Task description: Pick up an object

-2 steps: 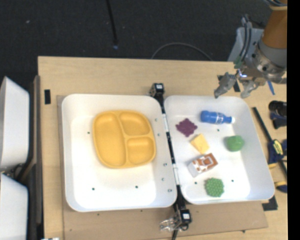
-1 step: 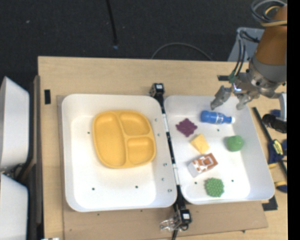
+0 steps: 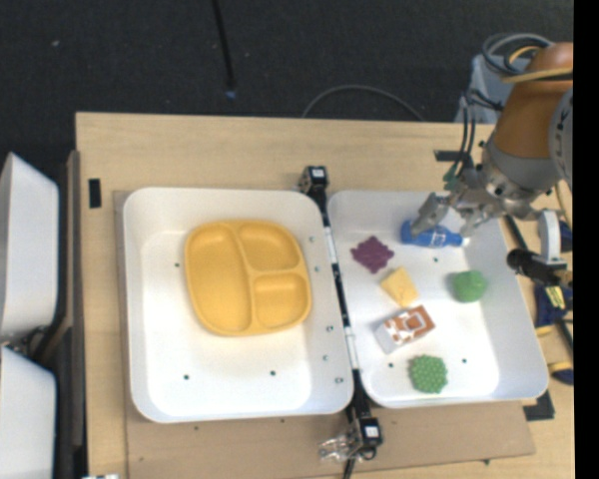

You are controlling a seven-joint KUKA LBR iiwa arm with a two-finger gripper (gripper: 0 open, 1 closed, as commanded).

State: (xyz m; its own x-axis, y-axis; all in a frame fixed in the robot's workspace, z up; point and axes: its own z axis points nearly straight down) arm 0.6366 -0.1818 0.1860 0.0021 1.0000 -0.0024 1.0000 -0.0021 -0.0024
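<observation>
The right bin [image 3: 509,362] holds several small objects. A flat blue piece [image 3: 430,236] lies near its back edge. My gripper [image 3: 445,224] hangs right over this blue piece, its fingers spread to either side, open. I see nothing lifted between them. A purple piece [image 3: 372,253], a yellow wedge [image 3: 400,286] and a green ball [image 3: 468,285] lie in the middle of the bin. Nearer the front are an orange and white box [image 3: 406,327] and a knobbly green ball [image 3: 428,373].
The left bin [image 3: 150,367] holds a yellow divided plate [image 3: 248,274]. Black clamps [image 3: 313,179] sit where the two bins meet. The grey and orange arm [image 3: 527,118] comes in over the back right corner. Tools lie along the bench's right edge [image 3: 551,297].
</observation>
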